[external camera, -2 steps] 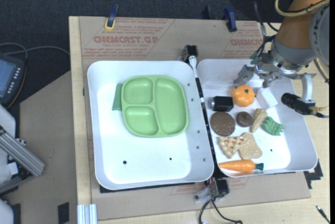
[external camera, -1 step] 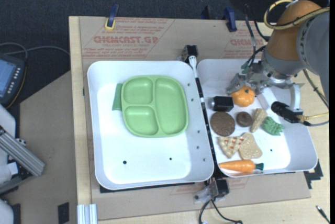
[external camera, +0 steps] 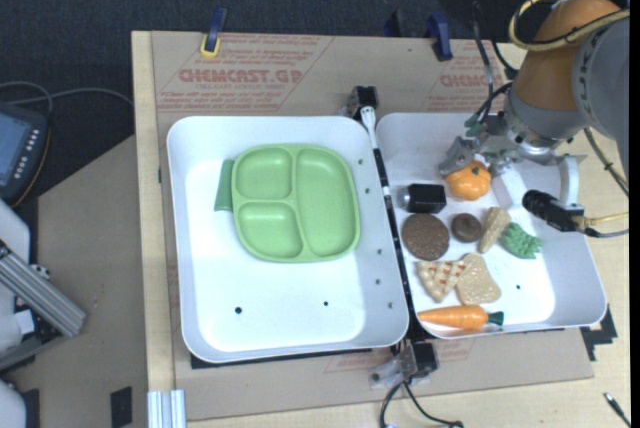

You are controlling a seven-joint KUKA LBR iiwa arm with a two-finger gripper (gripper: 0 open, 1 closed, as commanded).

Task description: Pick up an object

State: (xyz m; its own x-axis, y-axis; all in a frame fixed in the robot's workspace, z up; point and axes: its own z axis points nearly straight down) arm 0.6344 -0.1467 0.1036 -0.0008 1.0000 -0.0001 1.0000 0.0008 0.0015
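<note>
Small orange fruit-shaped toy (external camera: 468, 181): lies in the right bin (external camera: 570, 301), upper middle part, directly under the claw (external camera: 478, 156). Claw sits low over the toy's top, at or very near contact; whether its fingers are spread or pressed together cannot be told, as the metal parts overlap the toy.

Arm (external camera: 565, 66): grey with orange band, enters at the desk's far right corner.

Other contents of right bin: black block (external camera: 425, 197) just left of the orange toy; brown round disc (external camera: 426, 236) below the block; smaller brown round piece (external camera: 466, 227) beside the disc; pale wedge (external camera: 492, 228) and green leafy piece (external camera: 519, 240) further right; pizza slice toy (external camera: 441, 278) touching a bread-shaped toy (external camera: 478, 281); carrot (external camera: 458, 318) along the near edge.

Left bin (external camera: 200, 246): holds a green divided plate (external camera: 295, 201), three compartments, in the upper middle part.

Desk (external camera: 150, 216): cardboard-covered, clamps along the far edge.
</note>
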